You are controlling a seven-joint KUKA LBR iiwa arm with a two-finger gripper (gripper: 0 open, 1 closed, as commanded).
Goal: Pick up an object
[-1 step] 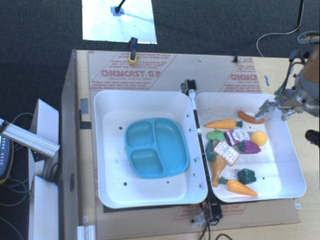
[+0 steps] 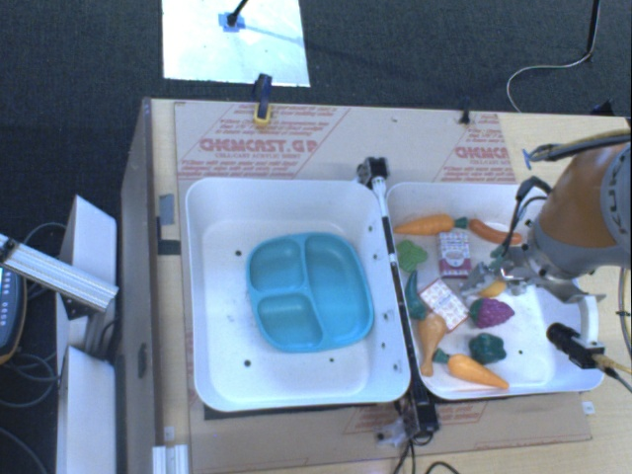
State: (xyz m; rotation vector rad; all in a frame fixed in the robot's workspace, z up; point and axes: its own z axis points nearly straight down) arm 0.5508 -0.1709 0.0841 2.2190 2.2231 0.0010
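We are looking down on a light-blue plastic divided tray (image 2: 308, 292), three compartments, lying in the left shallow white bin (image 2: 222, 363). Both bins are sitting on a pale board with red lettering (image 2: 296, 136). Beyond it, a pale square sheet (image 2: 233, 28) is lying on dark carpet (image 2: 69, 87).

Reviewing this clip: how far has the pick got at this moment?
Done: the arm has reached into the right bin and its hand sits low among the toy food, beside the purple grapes. In hand: nothing visibly lifted. Left: grasp and raise one item; the blue tray in the left bin holds nothing.
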